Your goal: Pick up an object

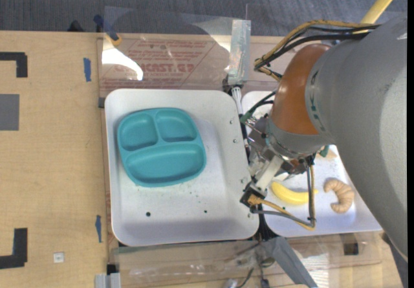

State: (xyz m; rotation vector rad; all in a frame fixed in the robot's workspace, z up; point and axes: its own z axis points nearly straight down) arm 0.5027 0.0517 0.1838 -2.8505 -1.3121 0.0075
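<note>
A yellow banana [291, 195] is lying in the right bin [362, 219], curved and smooth-skinned, its length running roughly from 10 o'clock to 4 o'clock. A tan, croissant-shaped piece [341, 194] is lying at 3 o'clock from it, near but apart, ridged and bent like a hook.

The pincer [288, 165] is hanging over the left part of the right bin, under the grey wrist and the orange band. The arm's bulk is covering it, so I cannot tell whether it is spread or pressed together, and nothing is showing as pinched in it. The banana is sitting just beside it at 6 o'clock, and the croissant-shaped piece is sitting at 4 o'clock, a little further off.

The left bin [220, 215] is holding a teal plate [162, 146] with three compartments, lying flat towards the bin's 10 o'clock corner, well apart from the pincer at its 9 o'clock. A few dark specks [148, 214] are dotting the bare white floor below the plate. Both bins are resting side by side on the tan surface [52, 151].
</note>
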